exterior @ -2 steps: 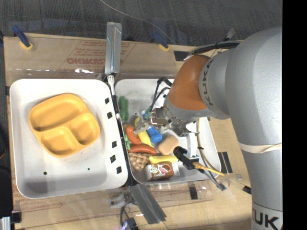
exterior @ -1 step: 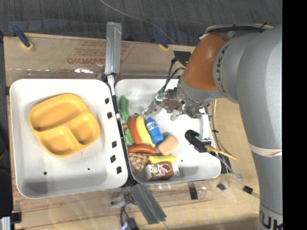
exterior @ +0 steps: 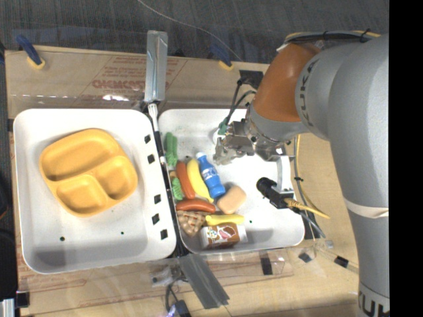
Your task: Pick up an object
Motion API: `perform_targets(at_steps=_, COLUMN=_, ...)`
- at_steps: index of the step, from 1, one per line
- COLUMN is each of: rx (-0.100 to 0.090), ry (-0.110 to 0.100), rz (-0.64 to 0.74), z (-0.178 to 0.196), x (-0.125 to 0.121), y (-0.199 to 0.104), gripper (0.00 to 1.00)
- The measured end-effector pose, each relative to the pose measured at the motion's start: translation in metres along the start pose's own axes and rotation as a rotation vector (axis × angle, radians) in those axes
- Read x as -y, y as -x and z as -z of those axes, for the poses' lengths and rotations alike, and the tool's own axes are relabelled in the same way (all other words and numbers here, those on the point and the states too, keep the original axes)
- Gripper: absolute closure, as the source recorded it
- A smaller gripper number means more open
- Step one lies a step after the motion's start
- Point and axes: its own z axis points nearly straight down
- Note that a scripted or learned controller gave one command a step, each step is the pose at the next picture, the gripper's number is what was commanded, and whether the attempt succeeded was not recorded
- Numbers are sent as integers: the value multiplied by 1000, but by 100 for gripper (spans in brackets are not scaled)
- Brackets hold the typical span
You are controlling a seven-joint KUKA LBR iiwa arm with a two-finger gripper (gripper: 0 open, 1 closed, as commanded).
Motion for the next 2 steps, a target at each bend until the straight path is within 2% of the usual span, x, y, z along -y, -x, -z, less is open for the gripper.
perform_targets(at_steps=1, rx=0, ry=0, rz=0, z=0, x=0, y=0, gripper=0)
perform_targets(at_steps=2, rx=1, ry=4, rz=-31, z=-86, x=-50, y=-9, gripper=0)
